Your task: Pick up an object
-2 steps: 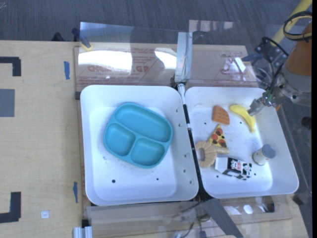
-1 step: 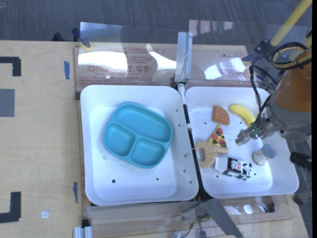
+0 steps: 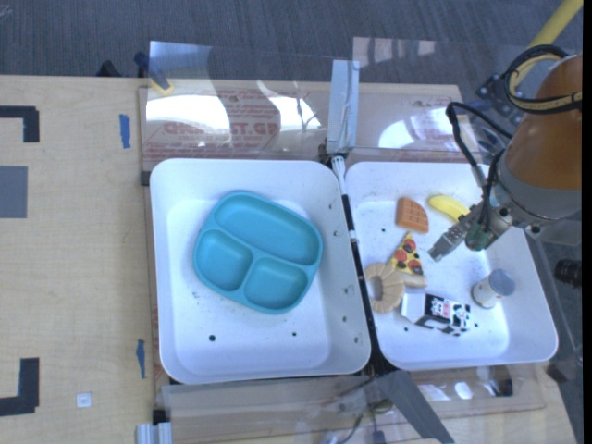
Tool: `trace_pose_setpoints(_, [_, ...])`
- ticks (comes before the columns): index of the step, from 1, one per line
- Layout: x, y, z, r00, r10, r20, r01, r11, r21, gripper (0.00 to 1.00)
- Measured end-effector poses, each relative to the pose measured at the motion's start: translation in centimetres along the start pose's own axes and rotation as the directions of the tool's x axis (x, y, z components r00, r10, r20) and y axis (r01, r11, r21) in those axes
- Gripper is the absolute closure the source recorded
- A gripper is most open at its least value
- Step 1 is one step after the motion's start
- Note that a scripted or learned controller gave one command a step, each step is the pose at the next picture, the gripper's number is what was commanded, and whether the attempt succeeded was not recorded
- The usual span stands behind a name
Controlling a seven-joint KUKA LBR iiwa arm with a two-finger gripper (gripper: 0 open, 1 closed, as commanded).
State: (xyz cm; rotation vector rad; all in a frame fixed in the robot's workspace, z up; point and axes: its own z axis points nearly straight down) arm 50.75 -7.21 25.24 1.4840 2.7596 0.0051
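The right bin [image 3: 527, 340] holds several small objects. An orange waffle piece [image 3: 413, 214] and a yellow banana [image 3: 448, 207] lie near its back. A pizza slice [image 3: 407, 255] and a tan round piece [image 3: 384, 283] sit at its left. Toward the front lies a black-and-white item [image 3: 444, 311], with a small grey-blue cup [image 3: 493, 287] at its right. My gripper [image 3: 440, 247] hangs over the middle of this bin, slanting down to the left. Its tip is just right of the pizza slice and below the banana. Nothing visibly hangs from it.
The left bin [image 3: 176, 340] holds a blue divided tray [image 3: 258, 251]. A metal divider [image 3: 343, 109] stands behind the seam between the bins. The grey and orange arm [image 3: 550, 146] reaches in over the right bin's far right corner, trailing black cables.
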Motion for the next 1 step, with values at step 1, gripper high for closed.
trace_pose_setpoints(1, [6.55,3.01,-0.75,0.947,-0.322,-0.005,0.322,0.947,0.001,1.0])
